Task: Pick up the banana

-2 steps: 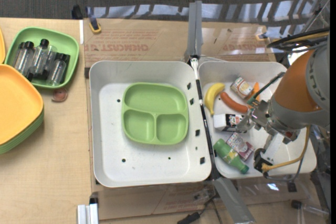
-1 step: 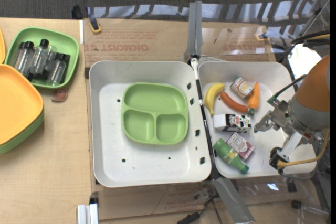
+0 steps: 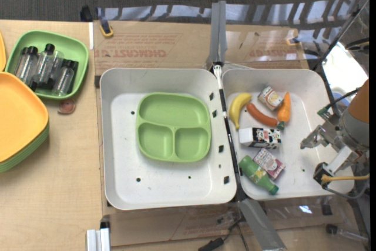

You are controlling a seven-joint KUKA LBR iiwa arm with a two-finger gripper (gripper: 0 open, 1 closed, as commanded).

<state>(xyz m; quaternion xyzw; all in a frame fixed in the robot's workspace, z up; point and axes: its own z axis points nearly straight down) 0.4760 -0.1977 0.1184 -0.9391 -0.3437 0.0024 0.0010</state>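
Camera view shows the gripper at the right bin's right edge; I cannot tell its state. The banana lies near that bin's left edge. Cardboard writing reads backwards, hard to read.

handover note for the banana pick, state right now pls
Gripper: at the right edge of the right bin, low over its floor, nothing seen between its fingers; open or shut can't be told from this view.
Banana: lying in the right bin's upper left, next to the divider, alongside the hot dog. Milk carton sits just below it.
Left bin: holds the green divided plate.
Done: nothing; the banana has not been grasped.
Left: bring the gripper across the bin to the banana, grasp, lift.
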